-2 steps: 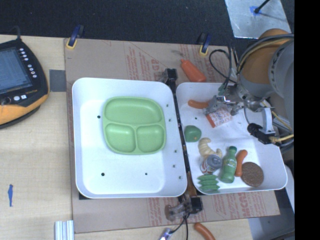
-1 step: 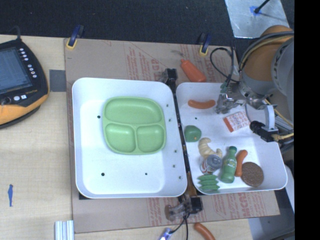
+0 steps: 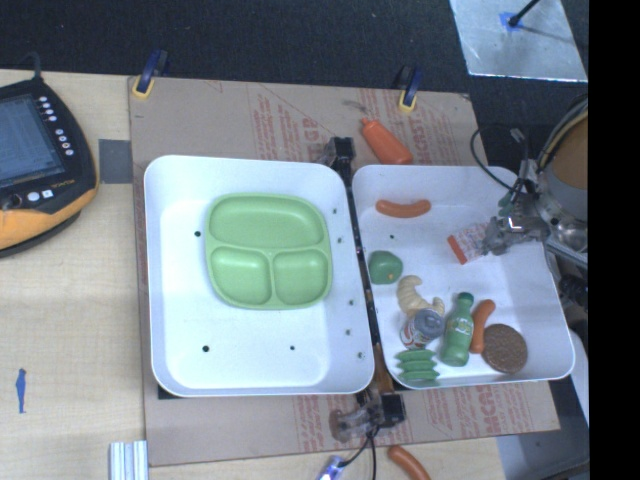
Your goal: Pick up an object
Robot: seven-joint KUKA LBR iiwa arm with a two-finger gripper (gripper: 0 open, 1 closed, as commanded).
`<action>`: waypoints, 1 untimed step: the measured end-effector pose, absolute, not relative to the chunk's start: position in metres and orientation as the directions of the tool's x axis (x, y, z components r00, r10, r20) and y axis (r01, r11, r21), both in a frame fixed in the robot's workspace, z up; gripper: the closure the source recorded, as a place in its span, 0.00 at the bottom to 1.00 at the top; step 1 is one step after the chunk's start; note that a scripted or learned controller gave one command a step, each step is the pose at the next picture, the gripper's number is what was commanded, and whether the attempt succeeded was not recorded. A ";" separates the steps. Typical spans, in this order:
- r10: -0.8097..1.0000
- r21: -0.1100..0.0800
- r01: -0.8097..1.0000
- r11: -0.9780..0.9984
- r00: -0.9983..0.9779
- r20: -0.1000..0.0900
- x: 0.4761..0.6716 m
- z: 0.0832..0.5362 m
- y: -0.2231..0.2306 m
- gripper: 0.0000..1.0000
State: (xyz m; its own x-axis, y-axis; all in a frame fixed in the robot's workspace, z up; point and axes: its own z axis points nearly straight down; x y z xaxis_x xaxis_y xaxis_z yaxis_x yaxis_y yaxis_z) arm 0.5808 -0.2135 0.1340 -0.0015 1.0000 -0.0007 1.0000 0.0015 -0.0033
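While your arm reaches in from the right, the tool (image 3: 507, 230) sits low over the right bin (image 3: 535, 273), near its right wall, just beside a small orange-red piece (image 3: 457, 246); you can't tell how the tool is set or whether it has anything. Right bin items: sausage (image 3: 403, 207) near the top, green ball (image 3: 385, 266) at the left, green bottle (image 3: 458, 331), brown round cookie (image 3: 505, 348), green ridged piece (image 3: 417, 366) at the bottom edge. Left bin (image 3: 180, 328) holds a green divided plate (image 3: 269, 250). An orange carrot (image 3: 385, 141) lies on the tabletop (image 3: 70, 318) above the right bin, and a tablet controller (image 3: 35, 163) at far left.
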 end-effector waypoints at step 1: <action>1.000 -0.002 1.000 0.003 -0.003 0.000 0.585 0.173 -0.212 1.00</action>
